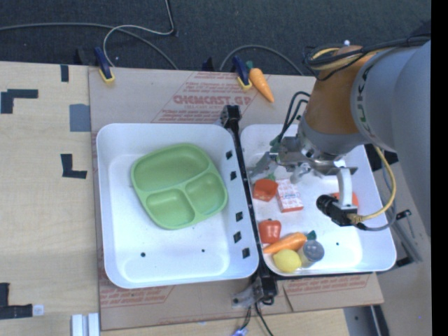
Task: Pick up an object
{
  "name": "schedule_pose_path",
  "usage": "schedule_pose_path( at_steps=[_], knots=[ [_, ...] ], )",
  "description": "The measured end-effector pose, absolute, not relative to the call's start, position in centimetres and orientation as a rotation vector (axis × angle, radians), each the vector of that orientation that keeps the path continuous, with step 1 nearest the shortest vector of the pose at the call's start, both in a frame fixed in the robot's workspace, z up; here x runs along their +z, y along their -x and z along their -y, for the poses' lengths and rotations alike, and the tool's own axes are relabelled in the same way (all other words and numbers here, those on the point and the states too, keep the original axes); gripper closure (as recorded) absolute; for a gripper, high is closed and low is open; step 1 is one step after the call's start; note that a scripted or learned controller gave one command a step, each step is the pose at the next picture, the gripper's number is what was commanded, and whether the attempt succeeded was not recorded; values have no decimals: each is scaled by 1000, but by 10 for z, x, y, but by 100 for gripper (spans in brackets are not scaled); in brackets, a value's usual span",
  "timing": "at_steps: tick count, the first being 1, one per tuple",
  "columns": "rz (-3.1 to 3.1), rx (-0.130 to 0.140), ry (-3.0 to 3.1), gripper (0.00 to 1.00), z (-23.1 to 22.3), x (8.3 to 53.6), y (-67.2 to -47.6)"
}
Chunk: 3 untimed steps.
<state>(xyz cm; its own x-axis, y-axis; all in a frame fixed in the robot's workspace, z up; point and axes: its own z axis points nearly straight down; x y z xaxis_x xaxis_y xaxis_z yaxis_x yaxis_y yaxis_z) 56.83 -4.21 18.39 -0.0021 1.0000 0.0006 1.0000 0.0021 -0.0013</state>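
The jaws (pixel 280 161) hang low in the right white bin (pixel 371 257), just above the small red-and-white carton (pixel 289 197) (likely target); their opening cannot be told, and nothing visibly sits between them.

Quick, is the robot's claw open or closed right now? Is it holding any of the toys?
Gripper: above the right bin, just over the small red toy; whether it is open or closed cannot be told, and no toy can be seen in it.

Red print reading "CHEMCAST GP" runs repeatedly across the brown protective sheet (pixel 199 98) under the bins; other lettering is illegible.
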Motion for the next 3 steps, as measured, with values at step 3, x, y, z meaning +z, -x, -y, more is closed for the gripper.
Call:
schedule_pose_path(
  at_steps=[3],
  knots=[
    [2228,-9,2223,0,113,87,-581]
  ],
)
